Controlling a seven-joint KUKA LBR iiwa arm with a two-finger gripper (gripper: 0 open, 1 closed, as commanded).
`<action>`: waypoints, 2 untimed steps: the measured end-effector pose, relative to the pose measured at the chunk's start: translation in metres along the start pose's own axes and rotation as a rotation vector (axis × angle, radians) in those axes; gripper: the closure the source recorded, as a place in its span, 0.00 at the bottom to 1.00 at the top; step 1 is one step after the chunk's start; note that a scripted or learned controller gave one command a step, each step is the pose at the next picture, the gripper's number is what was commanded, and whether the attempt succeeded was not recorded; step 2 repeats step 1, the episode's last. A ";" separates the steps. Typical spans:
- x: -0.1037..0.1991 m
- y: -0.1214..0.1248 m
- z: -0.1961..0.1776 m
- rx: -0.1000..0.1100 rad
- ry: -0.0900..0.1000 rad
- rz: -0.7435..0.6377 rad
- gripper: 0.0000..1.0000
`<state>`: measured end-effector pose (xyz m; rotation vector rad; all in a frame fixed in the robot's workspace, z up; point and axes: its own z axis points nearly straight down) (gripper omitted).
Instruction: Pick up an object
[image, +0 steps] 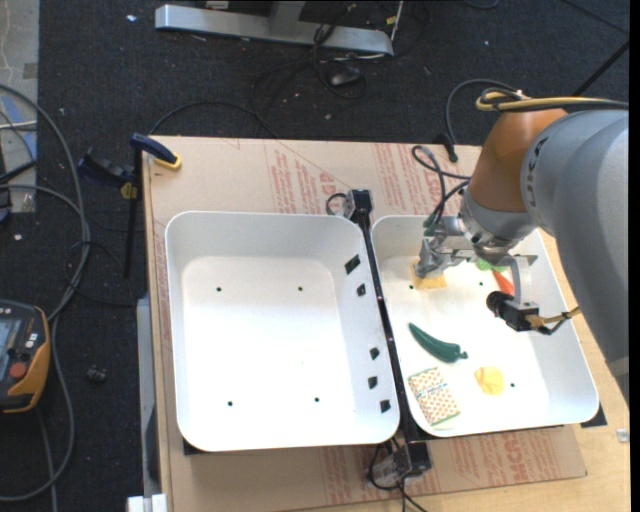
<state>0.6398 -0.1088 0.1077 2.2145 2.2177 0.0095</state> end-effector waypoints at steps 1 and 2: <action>0.081 -0.004 -0.089 0.001 0.003 -0.005 1.00; 0.081 -0.004 -0.089 0.001 0.003 -0.005 1.00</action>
